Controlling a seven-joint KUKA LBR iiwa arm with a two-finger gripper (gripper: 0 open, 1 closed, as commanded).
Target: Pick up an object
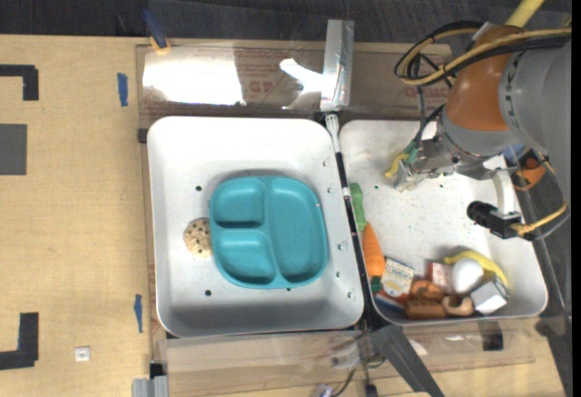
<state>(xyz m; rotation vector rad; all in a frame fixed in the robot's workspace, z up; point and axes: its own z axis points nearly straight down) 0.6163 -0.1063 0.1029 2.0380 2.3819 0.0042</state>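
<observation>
Objects [445,286] crowd right bin [399,223] near edge; gripper [413,163] above far half

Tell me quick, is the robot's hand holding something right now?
Hand: over the right bin, near its top left part. Cannot be told whether it is open, closed or holding anything; it is too small and blurred here.
</observation>
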